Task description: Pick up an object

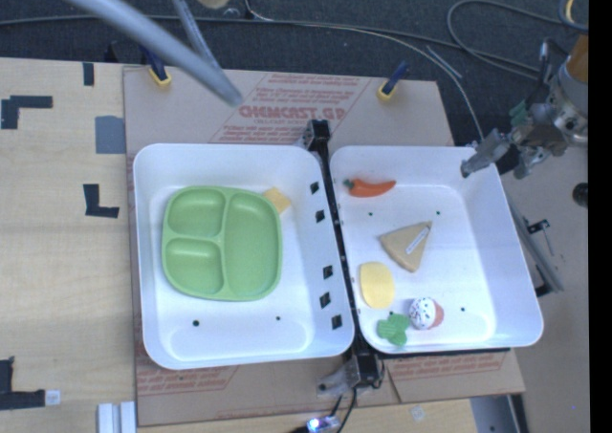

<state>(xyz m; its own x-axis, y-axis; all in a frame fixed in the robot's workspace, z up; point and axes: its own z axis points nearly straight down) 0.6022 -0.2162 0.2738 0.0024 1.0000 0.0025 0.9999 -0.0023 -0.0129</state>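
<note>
The gripper (497, 156) sits at three o'clock, just past the right bin's (512, 259) edge. I cannot tell how its fingers stand. The carrot (371, 187), cheese wedge (407, 246) and yellow piece (377, 285) lie inside.

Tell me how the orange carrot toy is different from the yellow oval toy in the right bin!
The orange carrot toy is long and thin, while the yellow oval toy is short and rounded. The carrot lies near the far wall of the right white bin, and the oval sits closer to the near side. The carrot has a darker end, but the oval is plain yellow all over. Both lie flat in the same bin.
</note>
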